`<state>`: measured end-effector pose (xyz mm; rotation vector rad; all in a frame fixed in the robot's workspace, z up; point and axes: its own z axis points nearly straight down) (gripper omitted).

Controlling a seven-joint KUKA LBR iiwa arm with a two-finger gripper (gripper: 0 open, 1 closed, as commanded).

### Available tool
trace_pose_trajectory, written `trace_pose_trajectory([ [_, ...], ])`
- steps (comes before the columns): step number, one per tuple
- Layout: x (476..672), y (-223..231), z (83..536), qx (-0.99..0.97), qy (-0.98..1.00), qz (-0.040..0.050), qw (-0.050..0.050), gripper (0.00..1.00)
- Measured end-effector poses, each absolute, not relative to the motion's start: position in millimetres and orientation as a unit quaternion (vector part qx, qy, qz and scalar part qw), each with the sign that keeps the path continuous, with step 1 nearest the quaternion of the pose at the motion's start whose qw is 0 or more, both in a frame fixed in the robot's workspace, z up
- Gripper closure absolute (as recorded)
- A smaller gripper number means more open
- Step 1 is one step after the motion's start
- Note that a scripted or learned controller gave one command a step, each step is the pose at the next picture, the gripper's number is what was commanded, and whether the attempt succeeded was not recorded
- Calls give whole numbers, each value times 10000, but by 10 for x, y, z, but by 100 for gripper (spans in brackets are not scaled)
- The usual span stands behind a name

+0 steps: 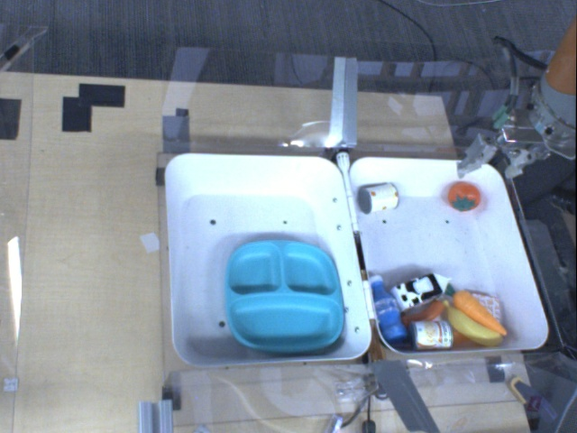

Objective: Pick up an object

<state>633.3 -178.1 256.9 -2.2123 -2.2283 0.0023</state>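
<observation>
Camera view looks down on two white bins set side by side, with the metal divider post (344, 106) at their far junction serving as the landmark. Nearest the camera and right of the post's line, the right bin (523, 242) holds a cluster of six small things in its near corner: one blue bottle (386, 312) lying against the shared wall, one black-and-white cow toy (422, 289) just beyond it, one brown sausage-like piece (427, 310), one small can (434, 334) with a pale label, one yellow banana (472, 326) and one orange carrot (478, 308), all touching or nearly touching one another. Left of the post's line, the left bin (194, 242) carries a single blue sectioned plate (285, 296), with three compartments, lying flat toward the near side. Farther back in the right bin, one small cylinder-shaped cup (379, 197) lies on its side just near of the post's base, and one orange round object with a green centre (464, 197) sits well right of the post, by the far right corner. The gripper (491, 154) hangs over that far right corner, right of the post, just beyond the orange object and apart from it; its fingers are spread and nothing lies between them.
</observation>
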Motion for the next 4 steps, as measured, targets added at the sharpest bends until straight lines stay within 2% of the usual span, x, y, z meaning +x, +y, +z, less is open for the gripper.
trace_pose_trajectory([
  [1, 6686, -1269, 1188, -6358, -7719, 1, 3, 0],
  [2, 6715, -1968, 859, -6304, -7762, -26, 69, 0],
  [3, 6754, -1973, 958, -6280, -7782, -37, -18, 100],
  [4, 6709, -1965, 2650, -6182, -7860, -23, -52, 100],
])
